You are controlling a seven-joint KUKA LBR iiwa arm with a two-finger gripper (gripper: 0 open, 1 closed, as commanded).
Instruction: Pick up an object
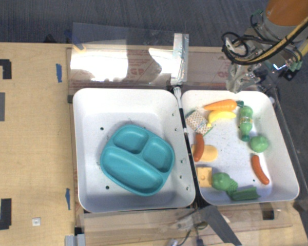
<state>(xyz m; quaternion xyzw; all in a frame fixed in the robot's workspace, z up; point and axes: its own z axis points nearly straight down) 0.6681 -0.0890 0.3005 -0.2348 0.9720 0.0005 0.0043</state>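
Right bin [285, 137] holds the candidates, all toy food. A carrot [220, 105] lies along the far wall, touching a yellow banana-like piece [222, 116] just below it. A green bottle-shaped piece [245, 119] stands to their right, with a green round piece [258, 144] beneath it. A red sausage [260, 169] sits near the right wall. The near edge has a cheese wedge [204, 177], a broccoli-like lump [223, 181] and a dark green strip [244, 193].

Left bin [84, 137] holds a teal divided plate [137, 159].

Gripper [242, 80] hangs over the far rim of the right bin, above and right of the carrot, among cables. I cannot tell how its jaws stand, and I see nothing held.

My read: approach step, no pick made yet. Next move calls for choosing a target; the sausage lies apart from its neighbours, so I judge it the cleaner choice, then descend over it.

No legible writing anywhere I can make out.
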